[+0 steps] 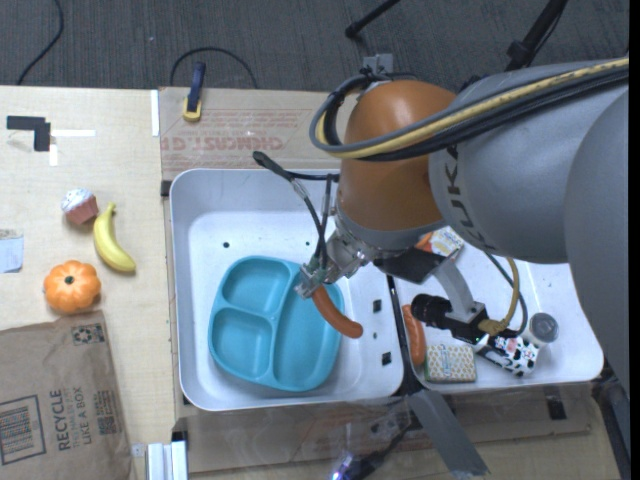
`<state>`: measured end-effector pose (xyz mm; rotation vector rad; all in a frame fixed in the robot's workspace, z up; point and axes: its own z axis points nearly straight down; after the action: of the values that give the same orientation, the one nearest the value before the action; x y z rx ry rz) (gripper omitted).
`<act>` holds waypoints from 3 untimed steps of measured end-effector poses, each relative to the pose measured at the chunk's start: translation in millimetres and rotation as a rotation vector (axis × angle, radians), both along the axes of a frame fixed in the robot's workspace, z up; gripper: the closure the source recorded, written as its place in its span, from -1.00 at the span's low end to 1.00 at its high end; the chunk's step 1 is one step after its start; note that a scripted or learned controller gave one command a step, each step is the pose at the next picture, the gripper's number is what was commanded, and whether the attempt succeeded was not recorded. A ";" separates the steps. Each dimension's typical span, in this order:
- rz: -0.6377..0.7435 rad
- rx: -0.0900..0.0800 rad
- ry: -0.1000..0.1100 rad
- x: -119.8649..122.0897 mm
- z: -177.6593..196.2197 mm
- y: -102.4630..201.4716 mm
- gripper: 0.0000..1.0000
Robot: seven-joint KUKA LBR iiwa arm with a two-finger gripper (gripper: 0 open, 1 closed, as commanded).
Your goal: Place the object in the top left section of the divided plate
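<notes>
A blue divided plate (265, 328) lies in the left white bin (200, 228). My gripper (316, 280) hangs over the plate's right rim. Its fingers are shut on the upper end of an orange-red sausage (335, 313). The sausage slants down to the right, over the plate's edge and the bin floor. The arm's orange band and grey body cover the space above and to the right of the gripper.
The right bin (560, 363) holds a second sausage (415, 336), a square cracker (450, 363), a black-and-white cow toy (510, 353) and a small grey cap (543, 325). On the bench to the left lie a banana (110, 240), a small pumpkin (72, 286) and a cupcake (80, 206).
</notes>
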<state>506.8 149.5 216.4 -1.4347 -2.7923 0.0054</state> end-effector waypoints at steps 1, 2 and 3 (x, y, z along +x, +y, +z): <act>0.100 0.000 -0.002 -28.9 19.6 33.0 1.00; 0.102 0.001 -0.002 -28.5 14.8 13.2 1.00; 0.099 -0.001 -0.002 -27.3 23.3 12.1 1.00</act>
<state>479.5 161.5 239.7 -1.2955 -2.8621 0.0049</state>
